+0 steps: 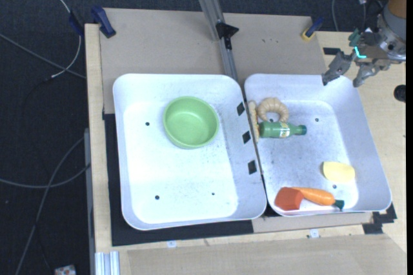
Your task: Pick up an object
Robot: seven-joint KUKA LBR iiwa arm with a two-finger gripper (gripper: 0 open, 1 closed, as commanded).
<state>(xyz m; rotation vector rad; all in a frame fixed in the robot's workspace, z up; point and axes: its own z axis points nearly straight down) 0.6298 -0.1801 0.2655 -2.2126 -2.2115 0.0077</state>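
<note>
Above the far right corner of the right bin (361, 119), the gripper (346, 75) hangs with its two fingers apart and nothing between them. Inside this bin a green bottle (281, 131) lies on its side, its long axis going left to right and its narrow cap end pointing right. It touches a tan ring (271, 109) just behind it. Near the front edge an orange carrot (317, 196) lies almost left to right, green tip to the right, beside a red piece (288, 199). A yellow piece (338, 171) rests close by. The left bin (129, 190) holds a green bowl (190, 121), upright.
</note>
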